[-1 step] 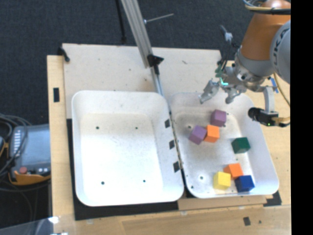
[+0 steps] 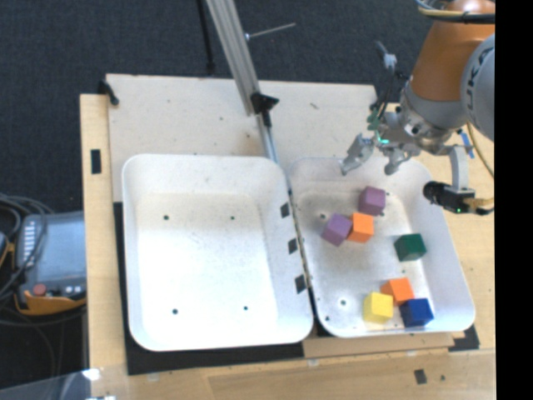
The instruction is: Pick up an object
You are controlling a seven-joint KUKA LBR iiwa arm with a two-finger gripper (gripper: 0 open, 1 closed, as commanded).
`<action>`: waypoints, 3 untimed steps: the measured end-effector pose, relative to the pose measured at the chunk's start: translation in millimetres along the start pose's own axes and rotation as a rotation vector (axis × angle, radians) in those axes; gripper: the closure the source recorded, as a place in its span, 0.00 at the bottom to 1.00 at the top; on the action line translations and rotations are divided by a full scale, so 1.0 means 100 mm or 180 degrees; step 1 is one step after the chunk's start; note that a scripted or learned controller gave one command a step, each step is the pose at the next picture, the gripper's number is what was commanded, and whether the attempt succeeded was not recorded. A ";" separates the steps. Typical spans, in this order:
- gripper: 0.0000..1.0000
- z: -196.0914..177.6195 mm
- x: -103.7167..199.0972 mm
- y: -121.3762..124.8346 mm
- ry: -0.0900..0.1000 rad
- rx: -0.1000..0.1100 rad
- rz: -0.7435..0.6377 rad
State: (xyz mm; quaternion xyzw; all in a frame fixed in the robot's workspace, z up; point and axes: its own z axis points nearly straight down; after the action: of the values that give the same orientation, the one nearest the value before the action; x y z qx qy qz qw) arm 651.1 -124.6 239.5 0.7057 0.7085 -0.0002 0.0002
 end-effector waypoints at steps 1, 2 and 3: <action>0.00 0.48 -0.09 0.05 -0.0007 0.0012 0.0017; 0.00 0.92 -0.17 0.09 -0.0007 0.0012 0.0026; 0.00 1.09 -0.19 0.15 -0.0027 -0.0080 0.0029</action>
State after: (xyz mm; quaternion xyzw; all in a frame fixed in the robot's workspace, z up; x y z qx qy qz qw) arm 666.5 -143.8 130.0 0.7089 0.7052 0.0057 0.0121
